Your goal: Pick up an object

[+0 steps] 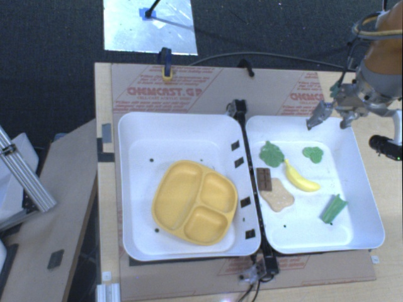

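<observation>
Your gripper (330,115), fingers spread and empty, hovers over the right bin's (362,168) far rim; descend squarely onto the banana (300,177).

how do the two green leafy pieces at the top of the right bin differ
The left green piece is darker and larger; the right green piece is brighter green and smaller. The left green piece lies close to the banana tip and near the bin divider; the right green piece lies apart, nearer the bin's right side. Both are green, lumpy toy foods lying flat in the right bin.
</observation>
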### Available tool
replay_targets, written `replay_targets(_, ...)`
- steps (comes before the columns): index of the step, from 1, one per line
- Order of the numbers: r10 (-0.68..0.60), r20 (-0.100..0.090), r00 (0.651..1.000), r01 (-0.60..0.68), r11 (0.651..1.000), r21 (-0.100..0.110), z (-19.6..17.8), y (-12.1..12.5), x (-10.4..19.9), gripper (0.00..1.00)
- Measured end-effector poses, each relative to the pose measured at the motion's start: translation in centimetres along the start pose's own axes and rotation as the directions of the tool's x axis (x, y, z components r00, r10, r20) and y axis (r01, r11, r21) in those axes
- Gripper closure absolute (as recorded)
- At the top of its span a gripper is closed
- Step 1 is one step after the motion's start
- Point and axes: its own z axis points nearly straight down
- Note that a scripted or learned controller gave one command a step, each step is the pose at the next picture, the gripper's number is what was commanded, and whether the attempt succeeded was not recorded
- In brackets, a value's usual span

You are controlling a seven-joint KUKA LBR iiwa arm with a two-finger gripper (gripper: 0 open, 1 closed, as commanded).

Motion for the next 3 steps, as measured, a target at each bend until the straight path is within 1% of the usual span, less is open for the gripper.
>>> replay_targets(1,-0.002,0.002,1.000,0.002,1.000,-0.012,-0.8,0.2,0.0,0.00)
replay_targets(2,0.000,0.002,1.000,0.000,1.000,-0.011,3.7,0.0,-0.7,0.00)
replay_targets(3,-0.004,0.002,1.000,0.004,1.000,-0.010,9.5,0.9,-1.0,0.00)
